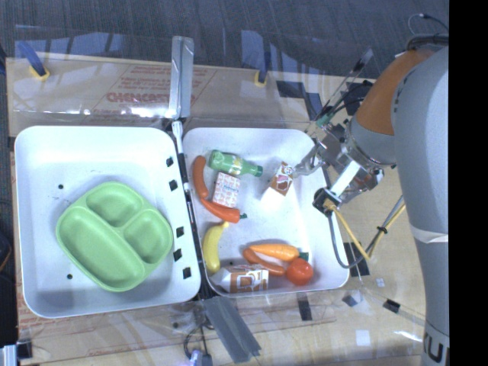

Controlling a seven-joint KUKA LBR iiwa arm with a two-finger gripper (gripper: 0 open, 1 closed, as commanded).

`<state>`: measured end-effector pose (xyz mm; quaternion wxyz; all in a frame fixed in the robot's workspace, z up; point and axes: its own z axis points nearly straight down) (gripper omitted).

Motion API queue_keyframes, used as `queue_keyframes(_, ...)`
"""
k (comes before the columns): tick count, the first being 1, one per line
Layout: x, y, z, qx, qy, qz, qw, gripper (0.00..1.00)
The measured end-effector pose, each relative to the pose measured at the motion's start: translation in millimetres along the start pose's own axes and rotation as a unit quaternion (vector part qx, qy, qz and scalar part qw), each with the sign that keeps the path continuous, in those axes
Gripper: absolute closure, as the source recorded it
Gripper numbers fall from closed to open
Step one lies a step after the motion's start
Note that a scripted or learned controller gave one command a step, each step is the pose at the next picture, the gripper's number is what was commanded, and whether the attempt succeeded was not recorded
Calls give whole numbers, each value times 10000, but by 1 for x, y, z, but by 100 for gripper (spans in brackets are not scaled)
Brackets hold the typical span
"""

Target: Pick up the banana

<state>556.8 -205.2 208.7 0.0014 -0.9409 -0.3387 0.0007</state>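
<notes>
Two white bins are shown side by side in the camera view, seen from above. The left bin [38, 174] is occupied by a green divided plate [114, 235]. In the right bin [278, 219], the banana [213, 246] is seen lying along the left wall, between a red sausage [206, 195] and a can [245, 279]. The gripper [307, 162] is held at the bin's upper right corner, just beside a small carton [280, 179]. Nothing is seen gripped, and how far it is opened cannot be told.
</notes>
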Motion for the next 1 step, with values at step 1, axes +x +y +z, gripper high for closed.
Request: queue_keyframes(1, -17, -87, 106, -75, 39, -289, 9995, 0)
